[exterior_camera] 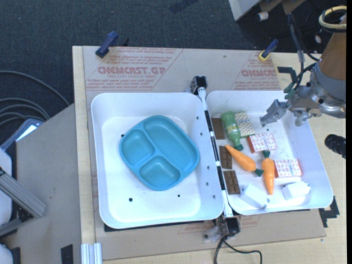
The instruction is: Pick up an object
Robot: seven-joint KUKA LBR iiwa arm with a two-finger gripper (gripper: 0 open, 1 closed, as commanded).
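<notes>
My gripper (286, 116) hangs over the back of the right bin (319, 164), its two grey fingers (271, 114) spread open with nothing between them. Below and to its left lie a green bottle-shaped toy (231, 128) and a speckled packet (246, 125). Two orange carrots (241, 158) (268, 175) lie nearer the front. Red-and-white packets (263, 143) (287, 168) sit between and beside the carrots. Brown bars (225, 157) line the bin's left wall. White blocks (254, 196) (295, 190) rest at the front.
The left bin (104, 147) holds a blue divided plate (159, 152). A black divider strip (212, 142) runs between the bins. Blue clamps (106, 44) (268, 50) grip the board's back edge. Cables lie at far left.
</notes>
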